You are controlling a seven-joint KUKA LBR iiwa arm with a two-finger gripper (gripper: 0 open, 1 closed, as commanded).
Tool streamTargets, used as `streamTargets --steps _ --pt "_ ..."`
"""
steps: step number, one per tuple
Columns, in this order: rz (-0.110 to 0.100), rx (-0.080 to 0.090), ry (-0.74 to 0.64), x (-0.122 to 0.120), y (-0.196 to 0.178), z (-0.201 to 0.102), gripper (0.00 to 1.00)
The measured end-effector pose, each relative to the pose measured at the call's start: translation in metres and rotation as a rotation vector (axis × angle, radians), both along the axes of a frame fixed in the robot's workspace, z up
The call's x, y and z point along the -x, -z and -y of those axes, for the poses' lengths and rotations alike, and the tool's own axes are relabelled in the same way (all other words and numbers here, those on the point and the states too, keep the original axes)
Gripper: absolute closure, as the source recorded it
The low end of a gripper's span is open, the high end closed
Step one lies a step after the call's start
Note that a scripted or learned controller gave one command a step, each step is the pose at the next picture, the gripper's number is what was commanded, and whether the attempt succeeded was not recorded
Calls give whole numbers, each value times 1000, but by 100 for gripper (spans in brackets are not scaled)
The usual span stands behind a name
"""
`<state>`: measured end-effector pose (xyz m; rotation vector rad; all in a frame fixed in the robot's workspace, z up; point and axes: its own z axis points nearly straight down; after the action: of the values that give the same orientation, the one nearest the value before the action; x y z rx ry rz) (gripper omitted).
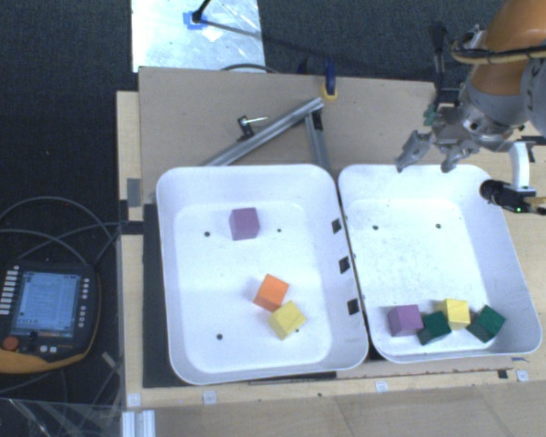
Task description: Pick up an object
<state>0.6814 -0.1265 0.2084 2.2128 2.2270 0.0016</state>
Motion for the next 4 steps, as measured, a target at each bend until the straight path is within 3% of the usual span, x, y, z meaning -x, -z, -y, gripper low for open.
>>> streamTargets --steps 1,3,4 --pt "0 1 0 0 0 0 0" --pt "-4 0 0 0 114 -1 0" --pt "4 2 -3 -2 98 -1 100"
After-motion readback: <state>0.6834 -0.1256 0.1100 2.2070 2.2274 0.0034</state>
